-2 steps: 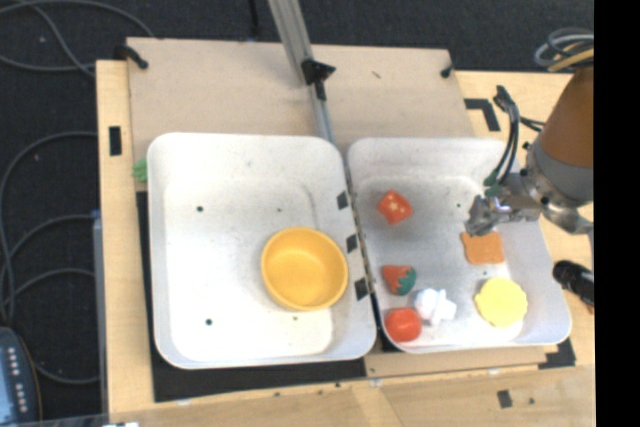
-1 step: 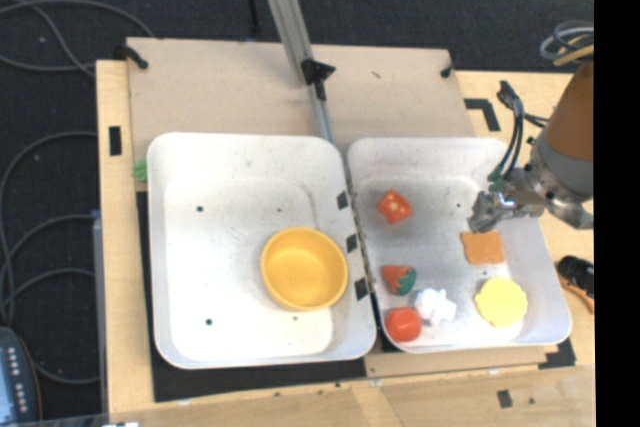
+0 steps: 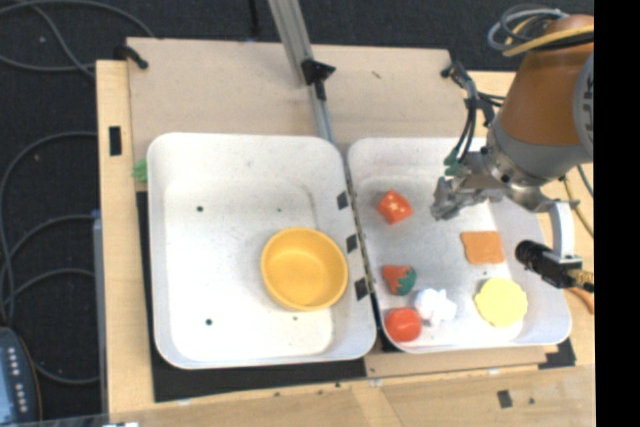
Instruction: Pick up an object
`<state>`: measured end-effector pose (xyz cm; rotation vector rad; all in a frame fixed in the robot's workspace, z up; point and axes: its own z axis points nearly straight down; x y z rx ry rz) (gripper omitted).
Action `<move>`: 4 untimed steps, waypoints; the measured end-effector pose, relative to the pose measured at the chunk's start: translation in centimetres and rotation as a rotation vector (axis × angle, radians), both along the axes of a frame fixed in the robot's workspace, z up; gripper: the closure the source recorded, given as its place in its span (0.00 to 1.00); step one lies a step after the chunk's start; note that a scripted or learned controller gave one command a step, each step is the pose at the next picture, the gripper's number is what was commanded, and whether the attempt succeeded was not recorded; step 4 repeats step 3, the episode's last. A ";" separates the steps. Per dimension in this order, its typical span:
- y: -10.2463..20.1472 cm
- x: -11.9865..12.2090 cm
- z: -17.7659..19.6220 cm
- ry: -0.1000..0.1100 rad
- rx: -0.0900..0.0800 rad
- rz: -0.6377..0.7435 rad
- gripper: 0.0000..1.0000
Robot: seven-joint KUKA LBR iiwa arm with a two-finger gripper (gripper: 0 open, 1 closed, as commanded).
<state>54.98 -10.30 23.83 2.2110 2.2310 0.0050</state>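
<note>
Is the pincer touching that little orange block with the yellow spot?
Apart. The camera view shows bare white bin floor between the pincer and the orange block in the right bin.

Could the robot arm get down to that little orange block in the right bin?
Probably yes. The gripper hangs just right of the orange block, which sits apart from the other items in the right bin, with nothing over it.

Right bin (image 3: 372,165) carries the candidates: an orange block (image 3: 394,207) up top, an orange flat square (image 3: 482,247), a yellow disc (image 3: 500,302). Lower left, a red-green piece (image 3: 399,279), a red ball (image 3: 404,323) and what looks like a white lump (image 3: 434,305) cluster closely. A yellow bowl (image 3: 303,268) sits upright in the left bin (image 3: 200,175).
</note>
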 end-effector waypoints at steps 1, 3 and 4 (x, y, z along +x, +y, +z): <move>5.1 2.4 0.3 0.000 0.000 0.000 1.00; 14.5 4.2 1.1 0.001 0.000 -0.001 1.00; 14.5 4.2 1.1 0.001 0.000 -0.001 1.00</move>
